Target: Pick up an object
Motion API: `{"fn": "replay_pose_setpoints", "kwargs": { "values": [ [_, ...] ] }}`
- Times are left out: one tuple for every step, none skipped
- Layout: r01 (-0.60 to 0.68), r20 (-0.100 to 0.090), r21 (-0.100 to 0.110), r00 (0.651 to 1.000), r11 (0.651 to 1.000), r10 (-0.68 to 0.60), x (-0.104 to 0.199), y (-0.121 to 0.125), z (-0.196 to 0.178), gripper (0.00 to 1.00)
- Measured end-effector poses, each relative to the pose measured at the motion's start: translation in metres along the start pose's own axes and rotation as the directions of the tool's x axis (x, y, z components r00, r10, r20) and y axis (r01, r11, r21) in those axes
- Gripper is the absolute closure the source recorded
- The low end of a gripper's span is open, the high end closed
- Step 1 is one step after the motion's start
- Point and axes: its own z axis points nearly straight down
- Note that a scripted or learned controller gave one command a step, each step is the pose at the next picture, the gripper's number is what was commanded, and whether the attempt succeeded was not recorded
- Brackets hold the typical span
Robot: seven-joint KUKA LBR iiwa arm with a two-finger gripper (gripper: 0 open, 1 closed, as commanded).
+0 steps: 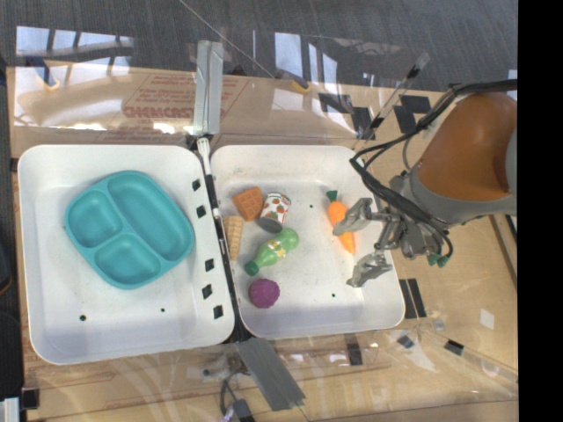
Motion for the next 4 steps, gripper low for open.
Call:
{"fn": "replay_pose_setpoints", "kwargs": {
  "values": [
    [0.111,0.003,0.000,0.994,0.994,-0.111,-0.002,0.047,0.123,0.00],
    [0.121,0.003,0.000,0.993,0.993,-0.121,-0.003,0.050,0.114,1.00],
    [0.298,0.003,0.000,0.955,0.955,-0.298,-0.043,0.088,0.124,1.00],
    [0.565,0.004,0.002,0.825,0.825,-0.565,-0.076,0.094,0.123,1.00]
  ]
}}
